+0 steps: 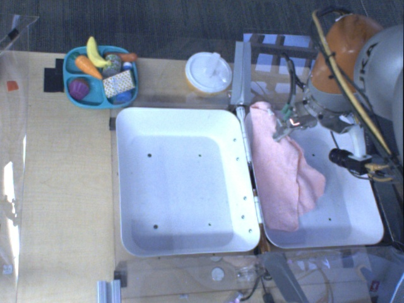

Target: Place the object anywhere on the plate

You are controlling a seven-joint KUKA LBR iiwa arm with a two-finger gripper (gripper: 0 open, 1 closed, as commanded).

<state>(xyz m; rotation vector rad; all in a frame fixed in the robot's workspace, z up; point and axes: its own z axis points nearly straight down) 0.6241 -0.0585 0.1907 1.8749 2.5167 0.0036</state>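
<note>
Pink towel lies in the right bin, at about 3 o'clock in the view. The gripper sits at its upper edge; whether the fingers are spread or closed cannot be told. Risk: limp cloth slipping free or snagging the rim.

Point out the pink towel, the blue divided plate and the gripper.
pink towel (287, 172): camera view, on the middle of the cloth in the right bin.
blue divided plate (67, 81): camera view, on its left rim.
gripper (285, 124): camera view, at the fingertips over the towel's upper part.
</note>
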